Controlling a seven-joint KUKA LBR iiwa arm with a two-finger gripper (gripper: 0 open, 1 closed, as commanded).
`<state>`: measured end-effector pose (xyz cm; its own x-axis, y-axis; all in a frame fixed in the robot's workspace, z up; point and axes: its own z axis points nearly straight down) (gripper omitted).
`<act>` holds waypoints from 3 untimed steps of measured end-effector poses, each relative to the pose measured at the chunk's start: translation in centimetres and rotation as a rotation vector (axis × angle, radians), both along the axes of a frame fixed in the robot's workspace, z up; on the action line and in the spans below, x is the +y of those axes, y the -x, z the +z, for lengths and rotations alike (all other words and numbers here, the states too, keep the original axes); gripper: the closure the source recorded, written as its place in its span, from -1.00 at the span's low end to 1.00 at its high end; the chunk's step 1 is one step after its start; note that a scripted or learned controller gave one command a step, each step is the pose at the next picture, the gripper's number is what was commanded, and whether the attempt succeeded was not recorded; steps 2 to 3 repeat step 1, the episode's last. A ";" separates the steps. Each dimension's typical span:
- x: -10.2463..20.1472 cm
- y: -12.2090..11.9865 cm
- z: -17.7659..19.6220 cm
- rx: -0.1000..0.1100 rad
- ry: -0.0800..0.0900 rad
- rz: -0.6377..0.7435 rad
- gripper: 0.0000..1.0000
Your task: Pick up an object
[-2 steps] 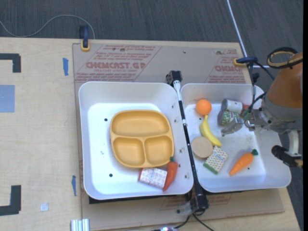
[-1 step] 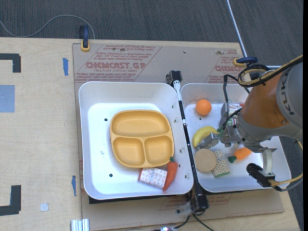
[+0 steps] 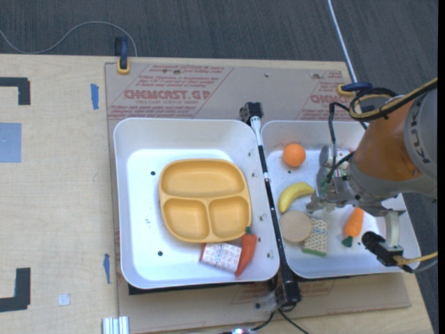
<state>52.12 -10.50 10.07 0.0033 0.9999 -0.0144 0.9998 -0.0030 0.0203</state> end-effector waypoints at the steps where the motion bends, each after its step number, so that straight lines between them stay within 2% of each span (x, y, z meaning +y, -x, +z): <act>1: 8.8 1.1 8.8 0.019 -0.016 0.005 1.00; 3: 8.8 1.1 8.8 0.019 -0.016 0.005 1.00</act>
